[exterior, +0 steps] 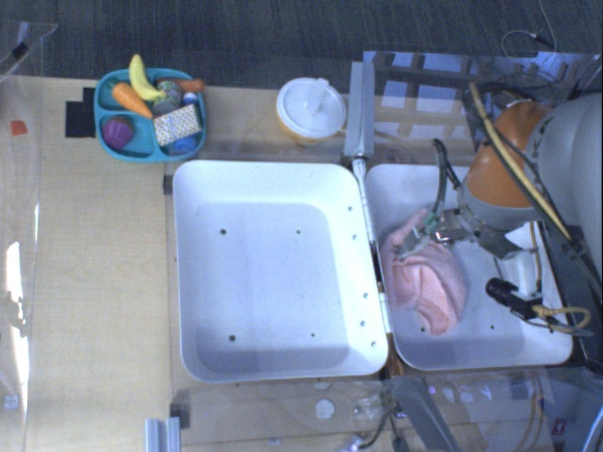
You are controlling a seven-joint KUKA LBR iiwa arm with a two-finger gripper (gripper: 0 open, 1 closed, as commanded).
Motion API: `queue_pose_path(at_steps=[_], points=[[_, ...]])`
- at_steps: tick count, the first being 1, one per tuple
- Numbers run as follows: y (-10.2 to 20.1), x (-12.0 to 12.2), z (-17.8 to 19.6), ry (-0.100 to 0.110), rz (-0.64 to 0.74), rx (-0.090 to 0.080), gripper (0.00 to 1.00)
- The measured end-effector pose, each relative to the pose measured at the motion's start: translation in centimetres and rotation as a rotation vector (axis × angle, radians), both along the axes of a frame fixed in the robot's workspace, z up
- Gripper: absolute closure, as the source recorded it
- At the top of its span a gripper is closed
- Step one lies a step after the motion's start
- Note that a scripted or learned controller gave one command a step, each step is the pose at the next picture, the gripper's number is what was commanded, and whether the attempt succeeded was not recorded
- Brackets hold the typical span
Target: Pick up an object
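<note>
pink cloth (429, 285) | right bin (490, 351) | hand (426, 233) touching | no writing legible

The arm (556, 158) reaches leftward, its tool (426, 234) lowered.

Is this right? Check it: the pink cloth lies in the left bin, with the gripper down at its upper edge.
Not quite. The camera view shows the pink cloth in the right bin, not the left bin. The rest holds: the gripper is down at the cloth's upper edge.
</note>
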State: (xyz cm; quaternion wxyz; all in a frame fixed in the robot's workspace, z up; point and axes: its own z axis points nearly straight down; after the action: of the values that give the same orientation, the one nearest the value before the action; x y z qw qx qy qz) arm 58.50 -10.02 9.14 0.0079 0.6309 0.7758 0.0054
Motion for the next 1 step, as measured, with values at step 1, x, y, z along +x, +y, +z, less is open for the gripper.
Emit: queue_pose_path(at_steps=[1], points=[[-2.41,-7.46,0.00,0.003,0.031,-0.001,0.00]])
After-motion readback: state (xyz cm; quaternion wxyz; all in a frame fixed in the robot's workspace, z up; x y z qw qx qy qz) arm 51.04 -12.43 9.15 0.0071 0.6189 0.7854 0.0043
